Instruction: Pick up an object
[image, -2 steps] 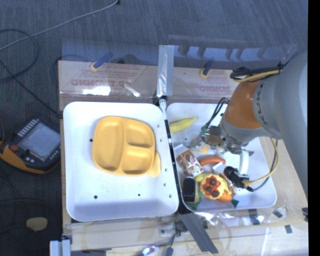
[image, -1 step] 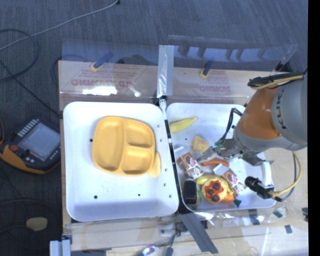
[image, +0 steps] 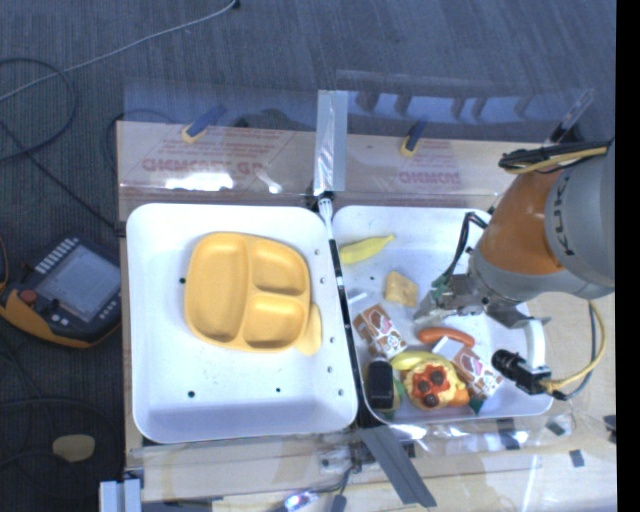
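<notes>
- Reading the printing on the clear sheets behind the bins (image: 240, 160), I can make out reddish letters, mirrored and too washed out to spell.
- Two small red-and-white packets (image: 376, 328) carry printing too small to read.
- The arm (image: 545, 235) comes in from the right and bends down over the right bin (image: 430, 225).
- The gripper (image: 447, 297) hangs low in that bin, just above a red sausage (image: 445, 335) and right of a tan biscuit (image: 402, 289); how it is set, I cannot tell, and I see nothing held in it.
- A banana (image: 365, 247) lies near the bin's upper left corner.
- A pizza slice (image: 437, 384) and a black block (image: 380, 384) sit by the front wall.
- The left bin (image: 160, 400) holds a yellow divided tray (image: 248, 291).
- A handheld controller (image: 65, 290) lies on the floor at far left.
</notes>
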